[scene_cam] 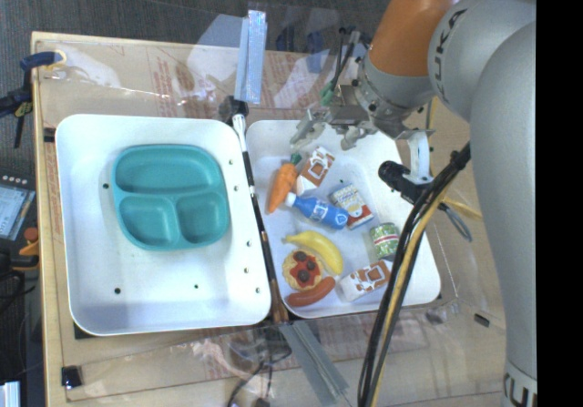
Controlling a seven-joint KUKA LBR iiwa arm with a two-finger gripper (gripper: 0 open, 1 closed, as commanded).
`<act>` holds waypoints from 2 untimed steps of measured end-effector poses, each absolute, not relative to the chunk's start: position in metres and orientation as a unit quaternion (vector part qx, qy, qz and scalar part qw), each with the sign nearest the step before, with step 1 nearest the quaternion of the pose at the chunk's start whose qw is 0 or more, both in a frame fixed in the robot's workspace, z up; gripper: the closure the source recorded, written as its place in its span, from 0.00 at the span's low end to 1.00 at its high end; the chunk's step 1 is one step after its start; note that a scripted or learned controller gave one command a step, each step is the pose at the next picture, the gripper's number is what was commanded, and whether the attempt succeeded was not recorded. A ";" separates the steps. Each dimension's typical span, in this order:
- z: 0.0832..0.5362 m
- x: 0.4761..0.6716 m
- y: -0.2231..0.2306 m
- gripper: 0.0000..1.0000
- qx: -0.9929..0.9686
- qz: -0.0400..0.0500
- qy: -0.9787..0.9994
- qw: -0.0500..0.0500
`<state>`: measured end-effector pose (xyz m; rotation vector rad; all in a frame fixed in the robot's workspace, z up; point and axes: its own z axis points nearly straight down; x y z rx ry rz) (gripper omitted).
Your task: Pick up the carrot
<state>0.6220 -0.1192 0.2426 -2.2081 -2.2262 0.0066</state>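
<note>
One fixed camera looks down at a slant from above the bench point(118, 77), far enough back to take in both white bins: the left bin point(82, 214) and the right bin point(414, 269). The arm point(455, 41) enters from the right.

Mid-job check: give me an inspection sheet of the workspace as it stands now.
Surface: two white bins; left bin holds a teal divided tray.
Job's things: carrot lying in the right bin, upper left.
Clutter: blue bottle, banana, cartons, green can, pizza toy.
Gripper: gripper above the right bin's far edge, apart from the carrot.
Cables: black cable across the right bin.
Surroundings: dark floor, blue clamp.
</note>
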 end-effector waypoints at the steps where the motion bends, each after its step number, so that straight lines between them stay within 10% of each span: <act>1: 0.118 0.647 -0.131 0.00 -0.666 0.000 -0.746 -0.001; 2: 0.105 0.649 -0.136 0.00 -0.627 -0.006 -0.779 -0.009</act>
